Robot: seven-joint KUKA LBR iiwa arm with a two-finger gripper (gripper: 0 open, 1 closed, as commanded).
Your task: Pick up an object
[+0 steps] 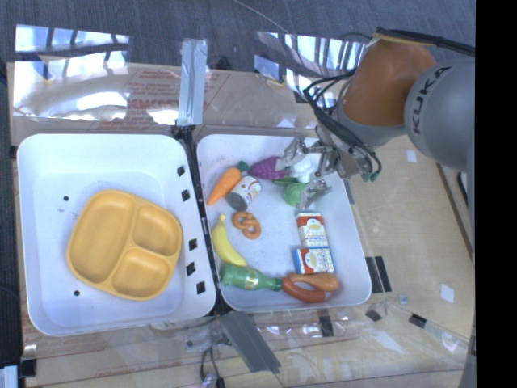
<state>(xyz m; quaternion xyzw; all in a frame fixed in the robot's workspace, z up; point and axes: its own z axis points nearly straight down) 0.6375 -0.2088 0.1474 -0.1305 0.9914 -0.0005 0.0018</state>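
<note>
The claw (309, 170) is hanging spread over the right bin (355, 241), nothing lifted yet; grasping and raising are remaining.

We see smooth white plastic bins (105, 156), a bit shiny. The yellow tray (123, 242) looks like matt plastic. The toy banana (226, 245) and green bottle (249, 279) shine like glossy plastic. The gripper (311, 172) looks like bare shiny metal. The bench (404, 241) looks like pale smooth wood, with shiny foil (89, 99) behind
</note>
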